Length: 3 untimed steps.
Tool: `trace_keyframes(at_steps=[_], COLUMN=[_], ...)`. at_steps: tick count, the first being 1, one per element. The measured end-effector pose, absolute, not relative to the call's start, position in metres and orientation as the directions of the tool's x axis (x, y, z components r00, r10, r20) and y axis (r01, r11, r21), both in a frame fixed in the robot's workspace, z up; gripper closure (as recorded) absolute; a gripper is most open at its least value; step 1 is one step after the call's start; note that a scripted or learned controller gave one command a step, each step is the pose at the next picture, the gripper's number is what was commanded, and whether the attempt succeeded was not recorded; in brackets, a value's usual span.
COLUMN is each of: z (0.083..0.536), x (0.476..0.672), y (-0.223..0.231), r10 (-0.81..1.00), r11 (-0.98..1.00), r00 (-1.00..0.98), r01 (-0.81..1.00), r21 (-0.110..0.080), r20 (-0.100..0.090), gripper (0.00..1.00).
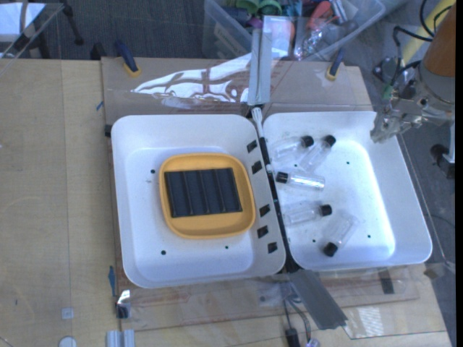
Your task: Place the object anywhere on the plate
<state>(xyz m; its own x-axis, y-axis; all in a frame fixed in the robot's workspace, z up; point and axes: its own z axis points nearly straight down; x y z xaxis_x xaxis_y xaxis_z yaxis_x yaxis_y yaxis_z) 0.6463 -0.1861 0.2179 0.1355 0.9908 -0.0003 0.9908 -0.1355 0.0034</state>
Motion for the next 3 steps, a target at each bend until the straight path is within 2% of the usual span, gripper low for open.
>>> trace_keyframes(at_steps=[1,2,3], z=[0.191,0.242,0.22], x=[0.576,0.488,0.479], y=[-0.149,-0.108,-0.093], r10=[0.999,0.996,0.987], r11=[0.035,0.086,0.163], r00=[-0.035,-0.086,-0.163], r01=[0.999,0.996,0.987], r21=[-0.002,-0.003,-0.003], r20=[0.001,0.002,0.002], gripper=[1.0,1.0,1.0])
